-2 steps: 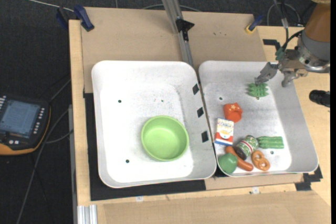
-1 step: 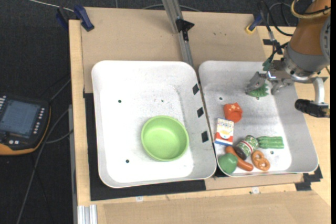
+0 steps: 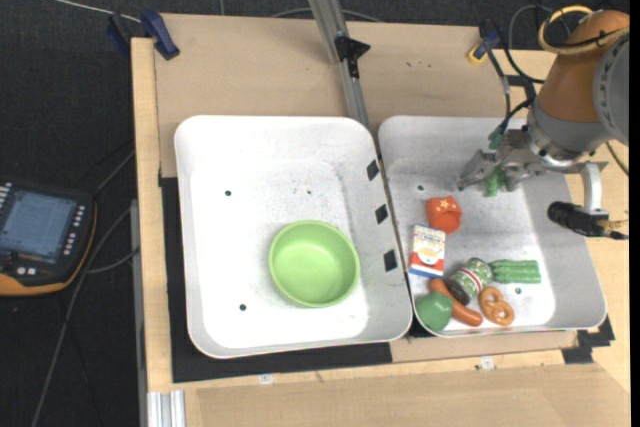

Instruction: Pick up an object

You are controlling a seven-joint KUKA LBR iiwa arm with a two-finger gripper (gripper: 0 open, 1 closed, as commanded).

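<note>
My gripper (image 3: pixel 491 177) hangs over the back part of the right bin (image 3: pixel 570 260), below the orange wrist band. A small green object (image 3: pixel 492 183) shows between its fingers, and the gripper is shut on it. In front of it lie a red tomato-like toy (image 3: pixel 443 212), a white and red carton (image 3: pixel 428 250), a green leafy toy (image 3: pixel 516 271), a pretzel (image 3: pixel 497 306), a dark round toy (image 3: pixel 466 281), an orange sausage shape (image 3: pixel 458 305) and a green pepper (image 3: pixel 433 312).
The left bin (image 3: pixel 230 165) holds a light green bowl (image 3: pixel 314 262). A metal post (image 3: pixel 330 10) slants up behind the divider between the bins. A black part of the arm (image 3: pixel 575 215) sticks out over the right bin's edge.
</note>
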